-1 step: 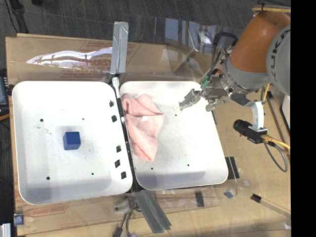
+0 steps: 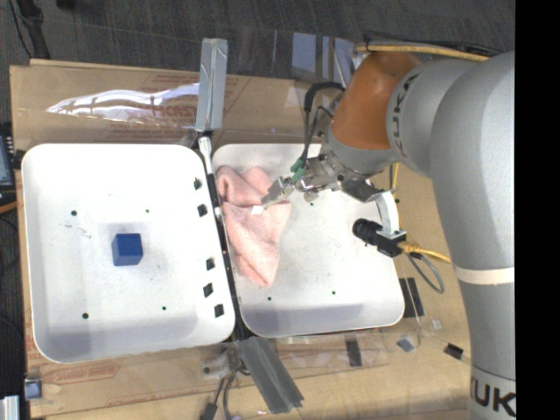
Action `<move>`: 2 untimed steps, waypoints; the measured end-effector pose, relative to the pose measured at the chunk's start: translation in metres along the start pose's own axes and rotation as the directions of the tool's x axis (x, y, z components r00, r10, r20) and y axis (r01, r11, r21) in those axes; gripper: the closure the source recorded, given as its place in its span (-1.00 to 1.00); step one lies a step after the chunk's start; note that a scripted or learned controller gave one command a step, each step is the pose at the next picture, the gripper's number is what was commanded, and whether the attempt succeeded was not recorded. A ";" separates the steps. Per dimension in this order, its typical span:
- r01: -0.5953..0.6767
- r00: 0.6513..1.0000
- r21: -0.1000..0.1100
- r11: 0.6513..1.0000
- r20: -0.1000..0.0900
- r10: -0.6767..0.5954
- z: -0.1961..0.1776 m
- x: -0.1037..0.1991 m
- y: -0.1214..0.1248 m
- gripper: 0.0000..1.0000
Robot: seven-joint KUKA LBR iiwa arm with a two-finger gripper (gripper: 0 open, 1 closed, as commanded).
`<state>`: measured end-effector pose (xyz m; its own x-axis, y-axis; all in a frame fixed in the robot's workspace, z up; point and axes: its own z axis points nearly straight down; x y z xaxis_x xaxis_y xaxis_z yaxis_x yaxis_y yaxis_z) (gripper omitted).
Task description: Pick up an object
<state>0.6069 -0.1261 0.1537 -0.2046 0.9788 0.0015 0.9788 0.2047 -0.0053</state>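
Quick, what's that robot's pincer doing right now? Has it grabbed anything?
Pincer: at the edge of the pink cloth in the right bin; whether it is open, closed or gripping cannot be told.

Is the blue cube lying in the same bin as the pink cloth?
No, the blue cube lies in the left bin, while the pink cloth lies in the right bin.

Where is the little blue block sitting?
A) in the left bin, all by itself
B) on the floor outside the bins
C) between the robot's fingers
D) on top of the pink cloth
A: the blue block rests alone on the floor of the left bin, apart from the pink cloth in the right bin and from the gripper.
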 end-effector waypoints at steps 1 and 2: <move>0.209 0.978 -0.006 0.978 0.004 -0.209 0.061 0.009 0.040 -1.00; 0.208 0.978 -0.006 0.978 0.004 -0.208 0.061 0.008 0.040 -1.00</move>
<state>0.6441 -0.1097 0.0926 -0.4039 0.9148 -0.0012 0.9148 0.4039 0.0010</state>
